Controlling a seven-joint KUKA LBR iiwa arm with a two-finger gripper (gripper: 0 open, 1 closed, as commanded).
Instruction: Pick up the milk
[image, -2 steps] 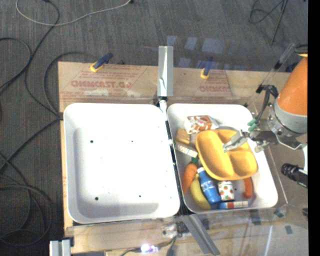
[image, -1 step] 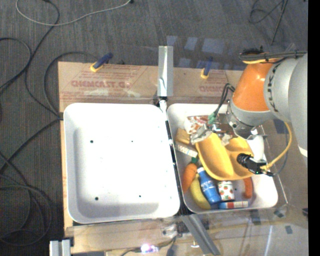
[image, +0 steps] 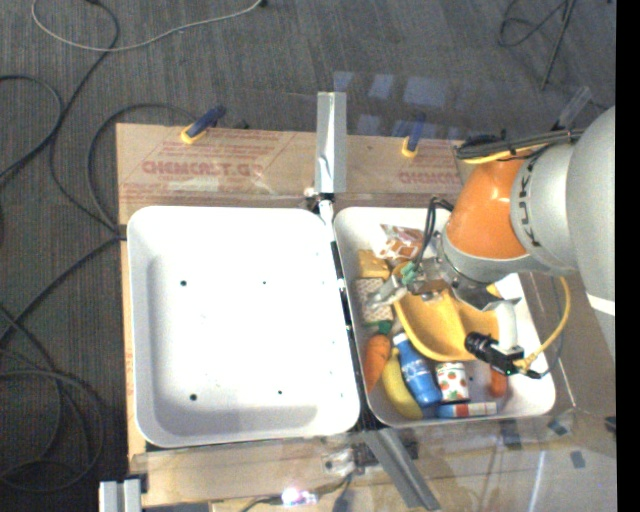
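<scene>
— Where is the gripper (image: 408, 283)?
— Low in the right bin (image: 545, 398), over the packets at its far end. Whether it is open or shut, I cannot tell; the wrist hides it.
— And the milk?
— The blue milk carton (image: 414, 368) lies toward the near end of that bin, apart from the gripper, between a carrot (image: 376, 357) and a small spotted cup (image: 452, 380), just under the rim of a yellow bowl (image: 437, 327). A banana (image: 397, 393) lies against its near side.
— The left bin (image: 240, 320)?
— White, beside the right one.
</scene>
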